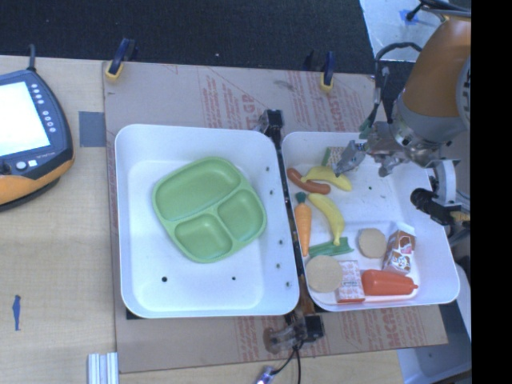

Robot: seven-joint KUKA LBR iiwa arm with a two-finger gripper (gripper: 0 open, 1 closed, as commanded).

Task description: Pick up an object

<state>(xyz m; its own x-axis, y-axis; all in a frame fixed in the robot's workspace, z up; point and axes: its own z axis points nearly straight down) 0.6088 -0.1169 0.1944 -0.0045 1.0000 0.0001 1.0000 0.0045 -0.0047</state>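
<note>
Over the far part of the right bin (448,294) my pincer (350,159) hangs with its tips pointing toward that bin's far-left corner. From this slant I cannot tell how it stands, and nothing shows held in it.

Just at my tips, on the side toward the divide between the bins, lies the upper banana (330,178), with the hot dog (310,184) touching it along its near-left side. Both run roughly crosswise, from the divide toward the bin's middle. That pair is my nearest choice, I judge: the banana's long axis lies across my line of reach, so closing over its narrow width should suit, though the hot dog pressed against it may get in the way.

Further toward the near edge a second banana (330,215) curves down the bin, and the carrot (303,226) lies along the left wall, lengthwise. Near the front edge sit the round cracker (371,242), the tan disc (324,274), the small carton (399,252), the wrapped snack (350,281) and the red pepper (388,283), all well apart from my tips.

The left bin (136,294) carries a green divided plate (210,209), farther still.
</note>
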